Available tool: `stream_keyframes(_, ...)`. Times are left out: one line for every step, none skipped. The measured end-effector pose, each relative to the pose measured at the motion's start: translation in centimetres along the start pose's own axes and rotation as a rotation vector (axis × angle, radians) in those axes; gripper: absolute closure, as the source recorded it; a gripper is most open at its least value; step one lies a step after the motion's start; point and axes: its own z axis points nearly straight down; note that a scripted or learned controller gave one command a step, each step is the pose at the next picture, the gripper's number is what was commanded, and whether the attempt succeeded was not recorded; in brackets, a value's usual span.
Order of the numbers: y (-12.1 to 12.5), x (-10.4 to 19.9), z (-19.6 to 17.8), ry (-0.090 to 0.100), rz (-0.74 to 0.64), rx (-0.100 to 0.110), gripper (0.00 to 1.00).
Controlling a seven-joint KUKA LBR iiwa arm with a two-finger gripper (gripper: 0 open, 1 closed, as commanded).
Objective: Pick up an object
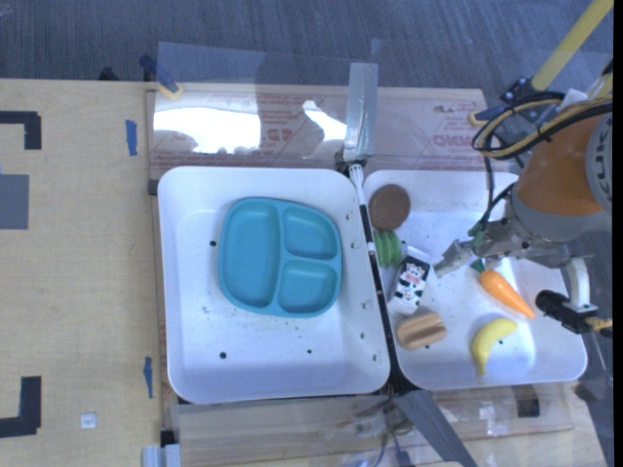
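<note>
arm [560, 178] reaches in at frame right | gripper [465, 253] low over the right bin [443, 360], grip state cannot be told | carrot [506, 292] just right of it | banana [492, 341] lower right | cow carton [412, 284], bread [421, 330], brown disc [390, 205] near the divider | blue tray [280, 257] in the left bin [185, 300]

Blue-grey carpet floor [292, 8] beyond a pale wooden bench [68, 261], glare on clear sheeting [224, 125].

Pincer [458, 257] hangs low over the right bin [560, 363], carrot [506, 293] just beside it, banana [492, 341] below that. Cow toy [411, 283] sits to its left; blue tray [279, 257] well apart, in the left bin [185, 358].
</note>
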Motion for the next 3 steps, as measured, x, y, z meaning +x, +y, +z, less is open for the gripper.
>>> stream_keyframes(-2.1,-4.0,2.3,0.001,-0.048,0.001,0.0)
stream_keyframes(-3.8,-6.3,2.1,0.012,-0.097,-0.011,0.0)
stream_keyframes(-3.2,-6.4,2.1,0.018,-0.07,-0.004,0.0)
